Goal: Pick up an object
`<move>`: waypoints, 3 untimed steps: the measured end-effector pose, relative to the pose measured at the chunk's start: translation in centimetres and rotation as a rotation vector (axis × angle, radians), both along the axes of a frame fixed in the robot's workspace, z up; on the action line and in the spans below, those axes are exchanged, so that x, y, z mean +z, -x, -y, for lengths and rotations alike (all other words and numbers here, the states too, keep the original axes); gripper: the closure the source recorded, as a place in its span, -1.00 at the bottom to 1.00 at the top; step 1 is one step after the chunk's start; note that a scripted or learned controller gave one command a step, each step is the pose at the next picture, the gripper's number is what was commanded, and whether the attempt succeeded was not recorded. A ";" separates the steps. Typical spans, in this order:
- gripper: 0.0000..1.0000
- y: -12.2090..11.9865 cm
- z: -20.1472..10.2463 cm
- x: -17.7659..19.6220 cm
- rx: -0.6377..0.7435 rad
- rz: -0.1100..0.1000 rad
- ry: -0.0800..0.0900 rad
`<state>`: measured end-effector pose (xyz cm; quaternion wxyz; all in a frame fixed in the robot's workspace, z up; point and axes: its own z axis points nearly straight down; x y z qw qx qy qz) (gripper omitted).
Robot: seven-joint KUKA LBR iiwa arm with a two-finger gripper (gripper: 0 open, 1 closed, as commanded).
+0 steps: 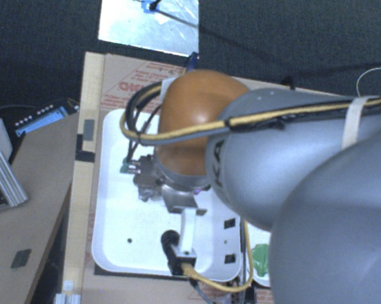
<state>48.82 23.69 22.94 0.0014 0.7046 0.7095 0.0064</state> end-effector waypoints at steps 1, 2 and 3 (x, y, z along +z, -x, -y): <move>1.00 0.0 3.7 5.3 -0.007 -0.005 0.005; 1.00 -2.3 0.1 4.0 -0.002 -0.008 0.006; 1.00 0.1 0.2 21.3 0.000 0.006 -0.004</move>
